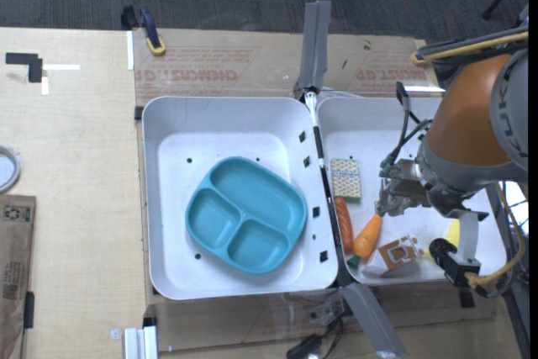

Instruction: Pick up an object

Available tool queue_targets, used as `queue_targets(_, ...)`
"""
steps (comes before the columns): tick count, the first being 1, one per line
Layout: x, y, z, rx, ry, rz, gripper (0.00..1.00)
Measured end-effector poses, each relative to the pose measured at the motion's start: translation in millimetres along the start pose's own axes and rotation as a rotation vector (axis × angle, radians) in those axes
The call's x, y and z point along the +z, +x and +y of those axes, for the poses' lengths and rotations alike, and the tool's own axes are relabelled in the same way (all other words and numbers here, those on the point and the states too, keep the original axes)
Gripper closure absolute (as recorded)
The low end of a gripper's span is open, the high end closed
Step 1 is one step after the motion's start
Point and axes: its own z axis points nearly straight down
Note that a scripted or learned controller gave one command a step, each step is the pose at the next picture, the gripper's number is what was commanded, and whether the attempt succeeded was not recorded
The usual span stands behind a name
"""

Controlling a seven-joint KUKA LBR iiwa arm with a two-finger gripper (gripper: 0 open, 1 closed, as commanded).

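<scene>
Status: no object is lifted yet; every item I can see rests on a bin floor, so the pick is still to be done.

Near edge of the right bin point(332, 108): a small brown-and-white carton point(398, 253) lies close to the near wall. Just beside it, toward the divider between the bins, a toy carrot point(366, 236) lies tilted, green end toward the near corner. An orange-red sausage-shaped toy point(343, 224) lies along the divider wall, next to the carrot. Farther in, a small patterned sponge-like block point(345, 177) sits near the divider at mid-bin.

My gripper point(392, 203) hangs over the middle of the right bin, just above the carrot's thick end. I cannot tell how far my jaws stand apart, nor whether they touch anything; nothing visibly sits between them.

Left bin point(155, 181): a blue divided plate point(244, 215) lies flat at its centre.

Arm pose: my wrist enters over the right bin's right edge, orange band point(475, 118) above, tool pointing down and toward the divider.
</scene>
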Motion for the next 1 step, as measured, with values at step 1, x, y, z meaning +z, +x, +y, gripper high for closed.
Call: queue_targets(1,-27.6,7.7,-1.5,0.013,-0.009,0.002,1.0)
